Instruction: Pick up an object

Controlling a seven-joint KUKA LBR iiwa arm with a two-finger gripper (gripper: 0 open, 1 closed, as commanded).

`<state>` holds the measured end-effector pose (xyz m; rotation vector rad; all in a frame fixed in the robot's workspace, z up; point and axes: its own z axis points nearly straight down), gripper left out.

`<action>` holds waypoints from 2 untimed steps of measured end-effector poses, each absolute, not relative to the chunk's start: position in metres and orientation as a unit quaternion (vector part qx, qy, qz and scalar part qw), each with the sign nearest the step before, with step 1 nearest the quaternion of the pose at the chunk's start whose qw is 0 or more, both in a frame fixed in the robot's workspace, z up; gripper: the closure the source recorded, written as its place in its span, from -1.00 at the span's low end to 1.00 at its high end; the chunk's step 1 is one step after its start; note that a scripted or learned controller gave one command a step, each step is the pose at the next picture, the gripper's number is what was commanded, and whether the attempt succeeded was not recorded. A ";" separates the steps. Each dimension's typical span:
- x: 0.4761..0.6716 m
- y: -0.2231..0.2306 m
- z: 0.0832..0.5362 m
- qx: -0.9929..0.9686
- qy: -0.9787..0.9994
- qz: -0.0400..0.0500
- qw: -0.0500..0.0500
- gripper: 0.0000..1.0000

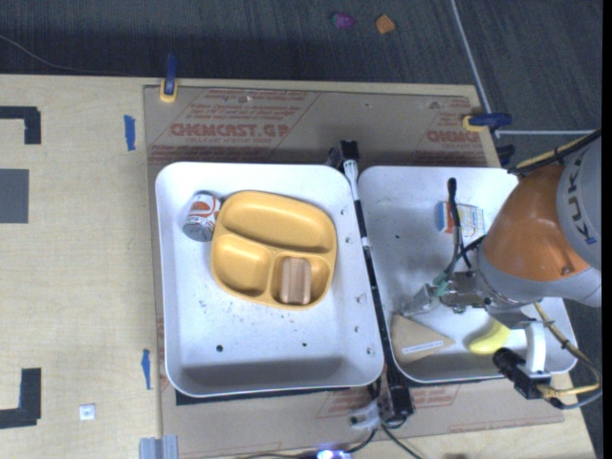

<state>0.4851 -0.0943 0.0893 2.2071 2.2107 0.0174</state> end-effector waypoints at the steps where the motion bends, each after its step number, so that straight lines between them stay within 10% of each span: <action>1: 0.485 -0.093 0.089 0.707 0.707 0.005 0.010 -1.00; 2: 0.485 -0.093 0.089 0.707 0.707 0.005 0.010 -1.00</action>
